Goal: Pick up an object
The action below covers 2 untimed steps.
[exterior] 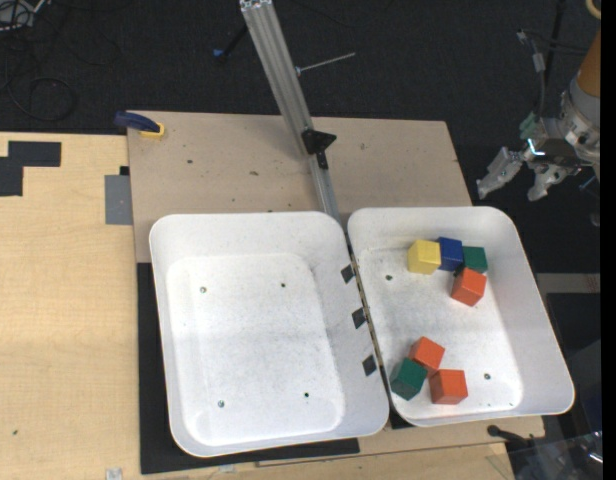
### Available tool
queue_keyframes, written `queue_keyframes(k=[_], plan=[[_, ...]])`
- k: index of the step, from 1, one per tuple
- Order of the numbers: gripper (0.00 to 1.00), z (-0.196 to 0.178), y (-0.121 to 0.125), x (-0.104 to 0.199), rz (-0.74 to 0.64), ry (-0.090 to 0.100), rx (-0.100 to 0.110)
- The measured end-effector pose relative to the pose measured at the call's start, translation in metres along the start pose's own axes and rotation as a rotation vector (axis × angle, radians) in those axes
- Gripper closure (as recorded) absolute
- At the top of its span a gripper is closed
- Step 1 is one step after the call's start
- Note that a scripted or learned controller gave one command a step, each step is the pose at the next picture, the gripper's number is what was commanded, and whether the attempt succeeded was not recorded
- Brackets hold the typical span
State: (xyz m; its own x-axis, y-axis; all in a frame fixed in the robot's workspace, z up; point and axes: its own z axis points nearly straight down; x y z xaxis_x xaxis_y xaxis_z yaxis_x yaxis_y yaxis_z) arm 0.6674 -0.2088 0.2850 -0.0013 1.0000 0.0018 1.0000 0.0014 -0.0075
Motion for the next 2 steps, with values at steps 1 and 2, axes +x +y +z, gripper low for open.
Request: queue_keyframes(k=[1,2], plan=[[0.00,-0.003,0.001,0.001,-0.004,-0.002,-0.004],[0.00,0.043,-0.007,0.001,0.000,-0.001,-0.001]])
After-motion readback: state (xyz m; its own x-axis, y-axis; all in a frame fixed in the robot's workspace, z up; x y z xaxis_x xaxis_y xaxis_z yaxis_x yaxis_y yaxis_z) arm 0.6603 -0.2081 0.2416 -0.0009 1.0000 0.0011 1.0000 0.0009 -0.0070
